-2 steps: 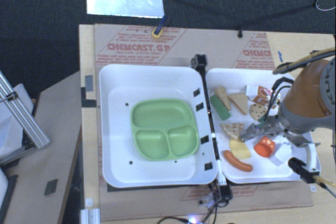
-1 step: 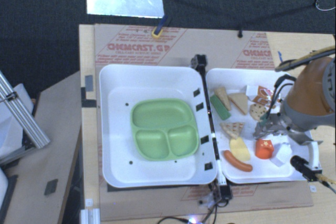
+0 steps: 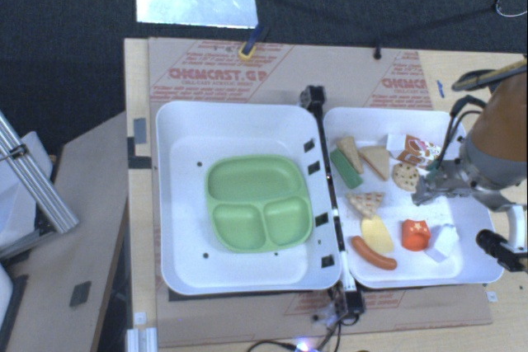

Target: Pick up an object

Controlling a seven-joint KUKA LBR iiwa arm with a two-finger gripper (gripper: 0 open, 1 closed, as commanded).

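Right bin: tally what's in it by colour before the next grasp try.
Right bin:
Green: 1
Tan or beige: 4
Yellow: 1
Red or orange: 3
White: 1
Total: 10

We see two white bins side by side; the left bin (image 3: 177, 177) holds a green divided tray (image 3: 257, 202); the right bin (image 3: 474, 260) holds toy food: a red piece (image 3: 416, 234), a sausage (image 3: 374, 252), a yellow piece (image 3: 377, 233), a cookie (image 3: 404, 176); the gripper (image 3: 431, 187) hangs over the right bin, just beside the cookie.
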